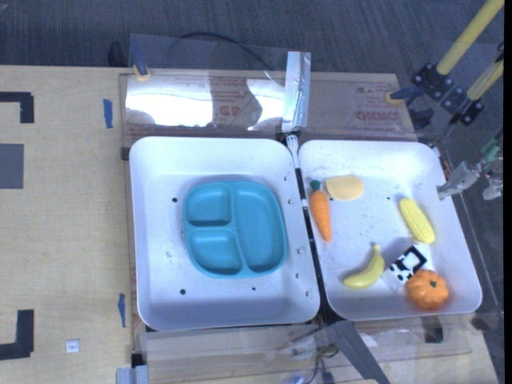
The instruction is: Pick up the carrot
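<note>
The carrot (321,213) is orange with a green top. It lies in the right bin (376,157) along its left wall, with the green end pointing to the far side. A pale yellow rounded food item (344,187) sits just to the right of the carrot's top, nearly touching it.
Also in the right bin are a corn cob (417,219), a banana (364,269), a black-and-white tagged block (408,262) and an orange pumpkin-like fruit (427,289). The left bin (160,182) holds a blue divided plate (234,227). Yellow poles with black clamps (448,86) stand at the far right.
</note>
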You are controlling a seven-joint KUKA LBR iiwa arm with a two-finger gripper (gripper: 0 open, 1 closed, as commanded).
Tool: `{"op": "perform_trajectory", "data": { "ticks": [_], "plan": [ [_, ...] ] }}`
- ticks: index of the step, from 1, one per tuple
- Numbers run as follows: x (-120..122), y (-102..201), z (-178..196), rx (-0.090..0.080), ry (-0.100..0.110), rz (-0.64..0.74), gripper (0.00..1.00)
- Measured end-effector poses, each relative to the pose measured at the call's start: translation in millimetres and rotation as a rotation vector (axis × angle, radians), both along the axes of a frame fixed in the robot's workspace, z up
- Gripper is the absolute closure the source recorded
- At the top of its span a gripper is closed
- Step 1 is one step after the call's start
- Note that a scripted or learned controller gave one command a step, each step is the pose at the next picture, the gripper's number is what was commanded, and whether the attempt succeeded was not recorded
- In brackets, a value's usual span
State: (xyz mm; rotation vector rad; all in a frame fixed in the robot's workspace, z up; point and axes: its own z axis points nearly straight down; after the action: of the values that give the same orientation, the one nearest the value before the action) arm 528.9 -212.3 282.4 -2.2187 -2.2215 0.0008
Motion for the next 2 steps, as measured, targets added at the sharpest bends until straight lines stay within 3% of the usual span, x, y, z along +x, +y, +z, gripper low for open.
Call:
{"op": "perform_trajectory", "data": {
  "ticks": [1,2],
  "plan": [
    [-21,-8,-156,0.003,-0.005,0.217,0.0],
    [-44,89,-195,-0.001,-0.008,0.415,0.0]
  ]
}}
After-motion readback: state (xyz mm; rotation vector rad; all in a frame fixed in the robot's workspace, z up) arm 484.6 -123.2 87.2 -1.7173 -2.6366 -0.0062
